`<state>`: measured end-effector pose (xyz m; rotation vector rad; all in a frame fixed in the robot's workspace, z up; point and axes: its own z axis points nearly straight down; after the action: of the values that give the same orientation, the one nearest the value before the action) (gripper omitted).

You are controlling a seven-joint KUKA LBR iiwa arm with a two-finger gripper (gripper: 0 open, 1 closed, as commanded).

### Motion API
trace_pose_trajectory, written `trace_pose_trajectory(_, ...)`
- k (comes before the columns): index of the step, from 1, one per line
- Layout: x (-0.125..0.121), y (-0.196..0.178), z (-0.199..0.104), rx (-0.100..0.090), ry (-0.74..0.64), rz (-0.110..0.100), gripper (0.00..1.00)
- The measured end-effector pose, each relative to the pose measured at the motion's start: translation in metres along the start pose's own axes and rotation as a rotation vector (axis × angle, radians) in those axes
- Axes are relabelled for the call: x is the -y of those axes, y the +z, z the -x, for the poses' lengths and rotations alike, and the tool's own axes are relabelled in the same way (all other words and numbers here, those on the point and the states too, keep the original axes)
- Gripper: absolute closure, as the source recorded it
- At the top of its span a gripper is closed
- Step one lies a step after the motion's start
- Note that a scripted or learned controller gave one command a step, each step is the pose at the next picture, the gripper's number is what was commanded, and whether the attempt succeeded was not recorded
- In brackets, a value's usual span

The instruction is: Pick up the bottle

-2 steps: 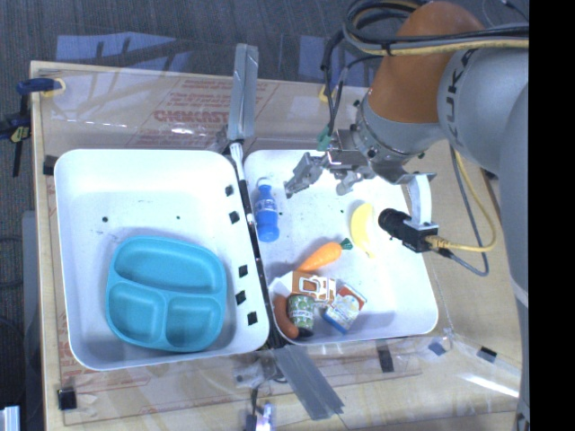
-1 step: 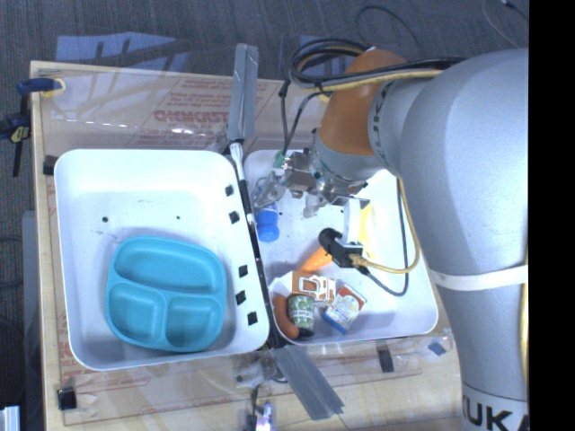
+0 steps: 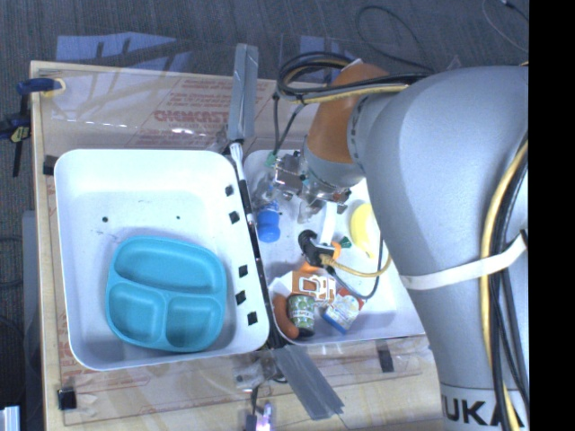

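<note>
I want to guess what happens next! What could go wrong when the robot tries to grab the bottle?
1. The claw hangs at the right bin's back end, while the bottle lies at the front: it might miss.
2. The bottle is squeezed among the little carton and other items, so the claw could knock or grab those instead.

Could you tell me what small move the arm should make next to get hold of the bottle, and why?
Probably a short sideways shift to centre the gripper over the bottle before lowering. The bottle lies in the right bin close against the wall next to the left bin, with the gripper just above and slightly to its right. Nothing shows between the fingers, so a grasp seems yet to be made.
</note>
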<state>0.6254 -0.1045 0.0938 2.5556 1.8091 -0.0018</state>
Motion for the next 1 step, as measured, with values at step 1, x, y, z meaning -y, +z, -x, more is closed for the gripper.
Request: trace_pose_trajectory(1,0.0015,-0.0057,-0.0024,-0.003,-0.008,-0.011,1.00)
